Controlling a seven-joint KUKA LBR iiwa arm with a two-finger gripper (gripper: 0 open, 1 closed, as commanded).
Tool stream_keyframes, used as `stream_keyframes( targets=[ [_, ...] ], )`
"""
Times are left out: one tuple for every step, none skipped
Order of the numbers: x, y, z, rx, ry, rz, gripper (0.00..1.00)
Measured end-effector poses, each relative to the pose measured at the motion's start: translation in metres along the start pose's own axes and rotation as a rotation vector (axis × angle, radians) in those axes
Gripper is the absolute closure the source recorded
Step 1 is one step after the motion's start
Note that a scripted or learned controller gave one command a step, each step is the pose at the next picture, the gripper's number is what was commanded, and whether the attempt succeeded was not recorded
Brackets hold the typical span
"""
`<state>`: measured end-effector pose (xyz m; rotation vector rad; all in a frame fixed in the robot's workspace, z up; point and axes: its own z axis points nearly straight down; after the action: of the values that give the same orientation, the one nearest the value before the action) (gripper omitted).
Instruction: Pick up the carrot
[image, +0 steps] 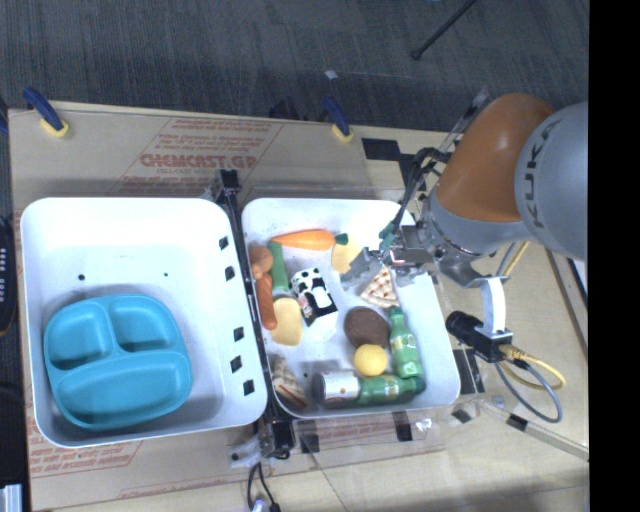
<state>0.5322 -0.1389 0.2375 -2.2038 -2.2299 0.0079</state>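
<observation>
The carrot (304, 239) has not been picked up yet, so the whole task remains to be done. It lies flat on the floor of the right-hand bin (432, 300), close to that bin's far wall, with nothing gripping or touching it from above.

The carrot is a smooth, bright orange toy, long and tapered. Its narrow tip points toward the divider between the two bins, and a small dark green stub sits at its thicker end, just beside a pale yellow wedge (344, 257). Nearer than the carrot lie several other toy foods: a sausage (265, 290), a brown round piece (366, 325), a yellow lemon (370, 359) and a green bottle (403, 345).

The grey arm with its orange band (490, 160) reaches in past the carrot's thick end. The claw (392, 252) hangs low over the bin, near the pale wedge and a waffle-patterned slice (380, 290). It is too small and cluttered to tell how it is set or whether it has anything.

Beyond the divider from the carrot, the other bin (60, 230) holds a blue divided tray (115, 357).
</observation>
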Motion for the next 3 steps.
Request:
stream_keyframes(
  targets=[
    [-0.002, 0.094, 0.043, 0.001, 0.000, -0.065, 0.00],
    [-0.011, 0.127, 0.142, -0.004, -0.006, -0.038, 0.00],
    [-0.010, 0.125, 0.134, 0.008, -0.003, -0.046, 1.00]
  ],
)
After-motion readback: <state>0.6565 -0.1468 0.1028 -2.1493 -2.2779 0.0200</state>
